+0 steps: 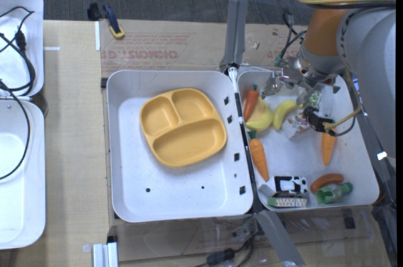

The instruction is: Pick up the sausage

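A grey robot arm [352, 26] with an orange band reaches into the right white bin [368, 162]. Its gripper [307, 103] hangs over the bin's upper middle, just right of a banana [283, 111]; its state cannot be told. The sausage [327, 181] lies near the bin's lower right corner, touching a green item [334, 193], well apart from the gripper.

Plate [182, 127] in left bin [126, 196]
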